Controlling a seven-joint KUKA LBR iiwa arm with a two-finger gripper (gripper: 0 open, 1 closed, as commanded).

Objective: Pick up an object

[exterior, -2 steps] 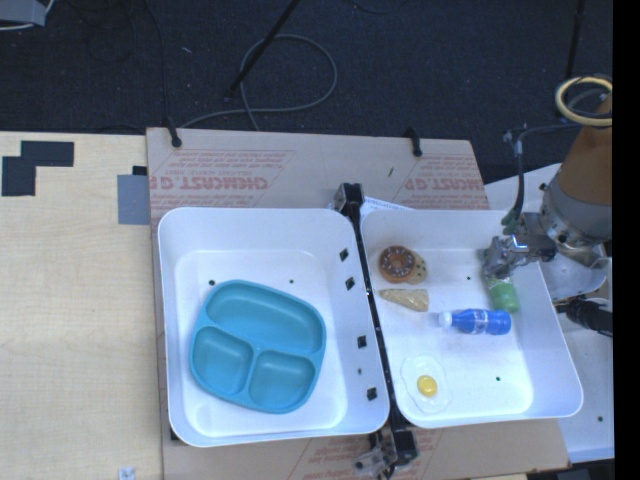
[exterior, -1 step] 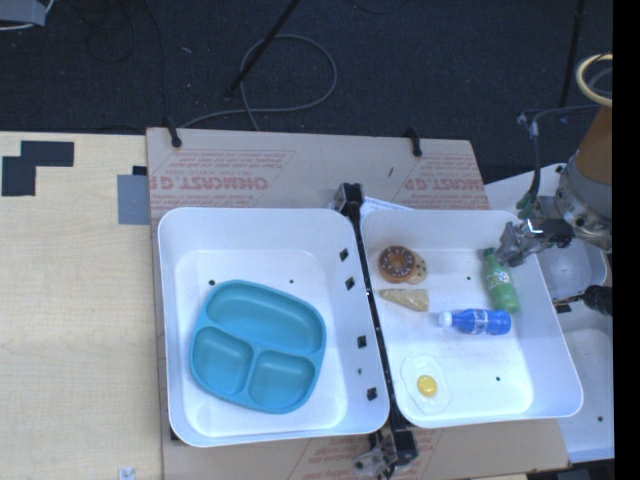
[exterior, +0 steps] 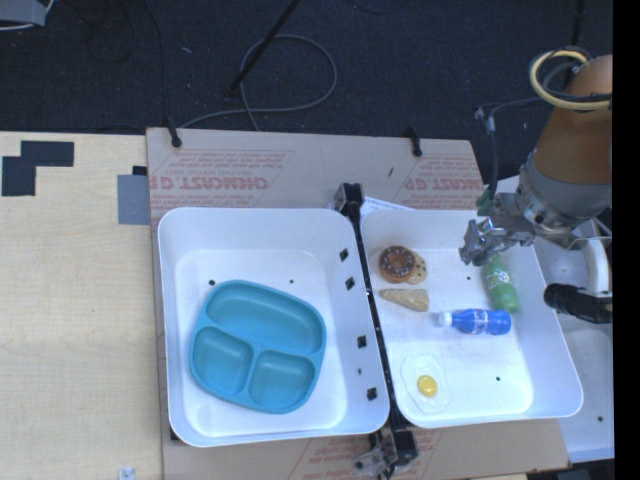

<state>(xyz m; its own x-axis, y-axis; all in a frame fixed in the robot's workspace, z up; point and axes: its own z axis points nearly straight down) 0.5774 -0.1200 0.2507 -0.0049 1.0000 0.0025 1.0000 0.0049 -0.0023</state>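
A blue divided tray (exterior: 258, 346) is lying in the left bin (exterior: 180, 268), while in the right bin (exterior: 545, 388) a doughnut (exterior: 398, 262), fried egg (exterior: 427, 384) and blue bottle (exterior: 477, 320) are resting beside a green bottle (exterior: 500, 286) under the gripper (exterior: 480, 240), whose grip I cannot tell.

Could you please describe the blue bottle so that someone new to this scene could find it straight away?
Look in the right-hand white bin, around its middle. The blue bottle lies on its side there, white cap pointing left, just below the green bottle. It is the sole blue item in that bin.
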